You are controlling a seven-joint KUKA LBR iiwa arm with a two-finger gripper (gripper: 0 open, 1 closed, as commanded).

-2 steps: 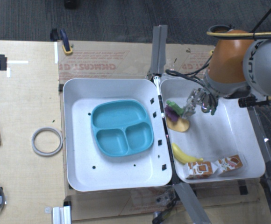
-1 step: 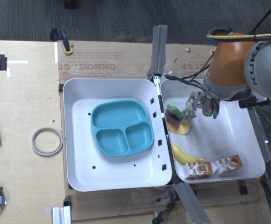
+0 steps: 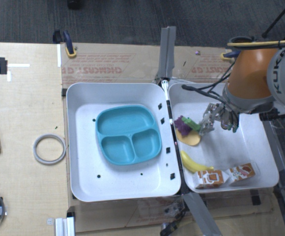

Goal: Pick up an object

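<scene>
While the arm [image 3: 253, 77] reached into the right bin [image 3: 260, 154] from its far right corner, the gripper [image 3: 212, 123] hung low over the bin's left half. Whether the fingers were open or closed could not be told, and nothing was visibly held. Purple grapes [image 3: 184, 124] with a green stem lay just left of the gripper, touching or nearly so, on a tan piece [image 3: 190, 139]. Banana [image 3: 195, 163] lay nearer the bin's front, snack box [image 3: 225, 176] beside it. Left bin [image 3: 83, 146] held a blue divided tray [image 3: 128, 134]. Grey ring [image 3: 49, 148] sat on the worktop [image 3: 24, 107].
</scene>
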